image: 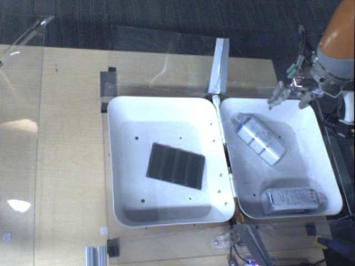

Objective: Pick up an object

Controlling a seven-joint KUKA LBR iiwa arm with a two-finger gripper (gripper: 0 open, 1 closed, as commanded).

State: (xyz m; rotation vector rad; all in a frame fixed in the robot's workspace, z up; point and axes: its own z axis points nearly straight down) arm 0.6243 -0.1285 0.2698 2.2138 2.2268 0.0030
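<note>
Spread open and holding nothing, the gripper (289, 97) hangs over the right bin's (327, 165) far rim, while left to right lie a dark ridged pad (176, 165) in the left bin (119, 148), a silver can (259, 139), and a grey packet (292, 199).

Two shallow white bins side by side on a light wood surface (66, 165). Left bin (119, 148) and right bin (327, 170) touch along their inner rims. Grey metal bar (219, 65) stands at the far end of that seam. Clear plastic sheet (22, 126) covers the surface at left. Dark carpet (138, 4) beyond the far edge. Small black brackets (108, 85) near left bin's far corner.
</note>
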